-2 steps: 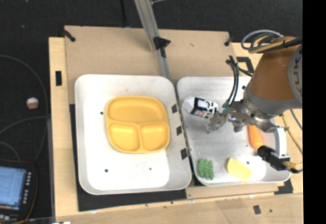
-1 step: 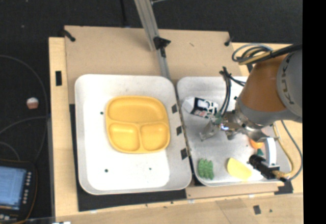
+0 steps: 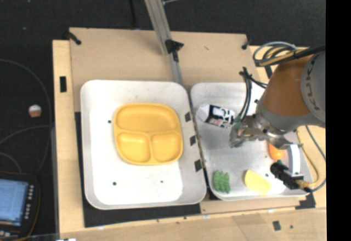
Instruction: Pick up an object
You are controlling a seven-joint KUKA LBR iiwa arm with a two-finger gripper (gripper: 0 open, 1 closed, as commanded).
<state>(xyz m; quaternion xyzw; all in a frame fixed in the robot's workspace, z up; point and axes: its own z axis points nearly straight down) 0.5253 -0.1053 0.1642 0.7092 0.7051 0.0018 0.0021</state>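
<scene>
In the right bin (image 3: 219, 92) lie a white-and-black can-like object (image 3: 215, 115) near the back left, a green knobbly piece (image 3: 221, 180) at the front left, a yellow lemon-shaped piece (image 3: 256, 181) at the front and an orange piece (image 3: 275, 151) partly hidden under the arm. My gripper (image 3: 239, 136) hangs low over the bin's middle, just right of the white-and-black object and behind the yellow piece. Nothing shows between its fingers.
The left bin (image 3: 98, 125) holds a yellow divided plate (image 3: 147, 133). A slanted metal pole (image 3: 156, 10) rises behind the bins. Black cable and a white bracket (image 3: 290, 171) sit at the right bin's front right corner.
</scene>
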